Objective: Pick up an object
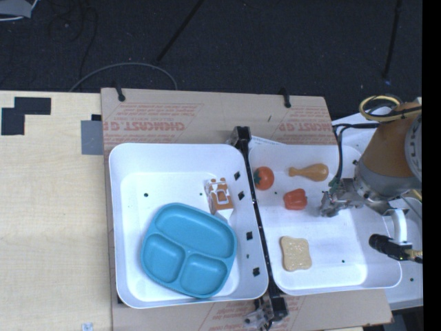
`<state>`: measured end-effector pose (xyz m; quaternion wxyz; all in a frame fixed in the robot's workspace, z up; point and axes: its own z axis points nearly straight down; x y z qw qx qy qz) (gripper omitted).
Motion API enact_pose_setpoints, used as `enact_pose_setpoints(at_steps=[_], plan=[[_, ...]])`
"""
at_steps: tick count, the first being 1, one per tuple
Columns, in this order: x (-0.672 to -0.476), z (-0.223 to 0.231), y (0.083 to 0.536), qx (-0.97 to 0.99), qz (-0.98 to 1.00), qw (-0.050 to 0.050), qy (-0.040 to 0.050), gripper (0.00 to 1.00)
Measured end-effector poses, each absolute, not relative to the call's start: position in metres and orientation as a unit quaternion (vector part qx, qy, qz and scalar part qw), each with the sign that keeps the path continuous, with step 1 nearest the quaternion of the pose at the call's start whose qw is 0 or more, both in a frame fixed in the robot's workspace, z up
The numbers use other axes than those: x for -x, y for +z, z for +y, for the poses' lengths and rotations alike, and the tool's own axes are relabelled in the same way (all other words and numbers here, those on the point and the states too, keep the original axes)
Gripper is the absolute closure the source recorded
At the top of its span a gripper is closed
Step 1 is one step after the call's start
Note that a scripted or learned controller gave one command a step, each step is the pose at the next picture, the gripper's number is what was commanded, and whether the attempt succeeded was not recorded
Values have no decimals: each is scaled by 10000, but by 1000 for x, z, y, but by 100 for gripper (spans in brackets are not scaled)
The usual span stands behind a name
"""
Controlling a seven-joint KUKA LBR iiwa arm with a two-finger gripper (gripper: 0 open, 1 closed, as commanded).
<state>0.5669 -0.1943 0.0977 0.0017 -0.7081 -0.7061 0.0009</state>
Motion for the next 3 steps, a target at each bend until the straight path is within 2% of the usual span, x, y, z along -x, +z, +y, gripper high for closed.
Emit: enact_pose_setpoints(at_steps=[2,3], plan=[[-569,-202,200,7068,-7075,-20,-7,100],[-569,-203,216,7065,-7077,-1,-1,100]])
